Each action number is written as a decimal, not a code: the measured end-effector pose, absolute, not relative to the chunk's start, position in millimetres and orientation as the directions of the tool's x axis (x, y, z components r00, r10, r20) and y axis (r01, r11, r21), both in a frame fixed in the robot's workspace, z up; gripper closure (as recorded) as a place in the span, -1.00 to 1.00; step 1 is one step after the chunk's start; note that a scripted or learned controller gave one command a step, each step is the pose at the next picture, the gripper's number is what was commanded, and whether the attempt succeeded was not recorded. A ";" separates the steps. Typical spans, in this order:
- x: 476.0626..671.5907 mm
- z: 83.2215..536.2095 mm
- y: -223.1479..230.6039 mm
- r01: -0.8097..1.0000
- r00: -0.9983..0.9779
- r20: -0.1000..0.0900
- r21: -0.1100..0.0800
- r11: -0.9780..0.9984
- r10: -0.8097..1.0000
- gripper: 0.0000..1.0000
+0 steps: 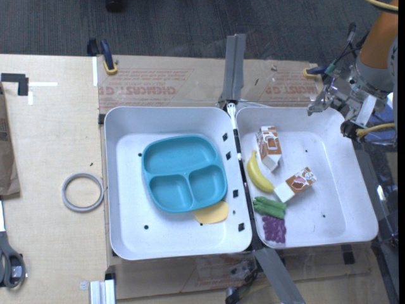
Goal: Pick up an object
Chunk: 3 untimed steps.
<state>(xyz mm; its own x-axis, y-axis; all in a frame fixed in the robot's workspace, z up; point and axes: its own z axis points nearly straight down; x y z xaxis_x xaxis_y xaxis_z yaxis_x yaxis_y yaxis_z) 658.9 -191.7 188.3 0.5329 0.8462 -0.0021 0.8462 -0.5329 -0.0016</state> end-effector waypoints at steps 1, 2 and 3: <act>658.9 231.2 -144.2 0.876 0.483 -0.003 -0.001 -0.483 0.876 -1.00; 636.7 169.4 -93.7 0.883 0.470 -0.002 -0.004 -0.470 0.883 -1.00; 652.2 191.0 -46.0 0.991 0.137 -0.001 -0.001 -0.137 0.991 -1.00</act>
<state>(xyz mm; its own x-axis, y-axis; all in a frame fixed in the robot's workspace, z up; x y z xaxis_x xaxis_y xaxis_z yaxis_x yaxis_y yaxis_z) 652.2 -46.0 191.0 0.1373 0.9905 -0.0015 0.9905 -0.1373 -0.0013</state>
